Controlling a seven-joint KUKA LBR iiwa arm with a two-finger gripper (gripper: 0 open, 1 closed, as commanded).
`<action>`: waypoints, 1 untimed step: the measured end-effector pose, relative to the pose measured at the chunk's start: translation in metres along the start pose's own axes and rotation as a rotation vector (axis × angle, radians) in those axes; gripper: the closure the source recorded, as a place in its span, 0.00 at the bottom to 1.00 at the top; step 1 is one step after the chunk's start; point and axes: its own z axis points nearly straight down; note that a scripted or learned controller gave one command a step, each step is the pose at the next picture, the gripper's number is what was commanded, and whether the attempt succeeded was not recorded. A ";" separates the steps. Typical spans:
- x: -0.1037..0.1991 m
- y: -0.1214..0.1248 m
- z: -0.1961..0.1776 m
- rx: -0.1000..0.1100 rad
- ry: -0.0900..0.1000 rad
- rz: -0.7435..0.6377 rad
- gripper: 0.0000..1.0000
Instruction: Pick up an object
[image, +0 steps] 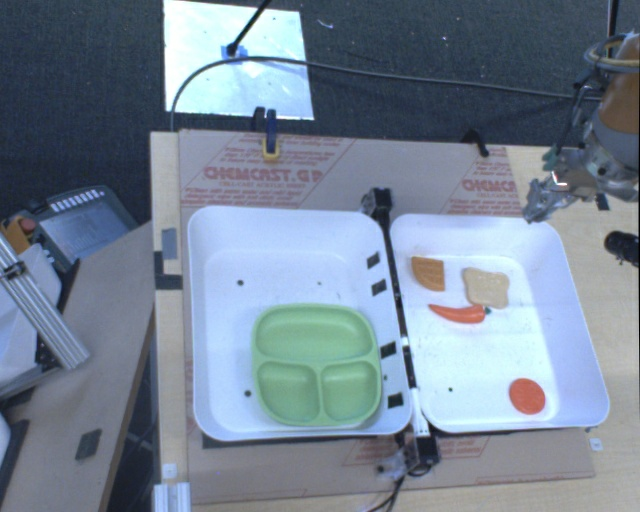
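Note:
The right bin (575, 300) holds an orange-brown cracker-like piece (428, 272), a tan bread slice (486, 287), a red chili pepper (459, 313) and a round orange-red disc (527, 396). My gripper (541, 203) hangs over the far right corner of that bin, above and to the right of the bread slice. Nothing shows between its fingers. The arm's wrist (612, 130) rises behind it at the right edge.
The left bin (215, 300) carries a green divided plate (317, 363) at its near side. A black divider clip strip (393, 300) runs between the bins. A yellow clamp (270, 140) sits at the back of the cardboard base; a grey device (80, 230) lies at left.

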 end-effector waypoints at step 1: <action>0.057 -0.025 0.007 0.007 0.004 -0.003 1.00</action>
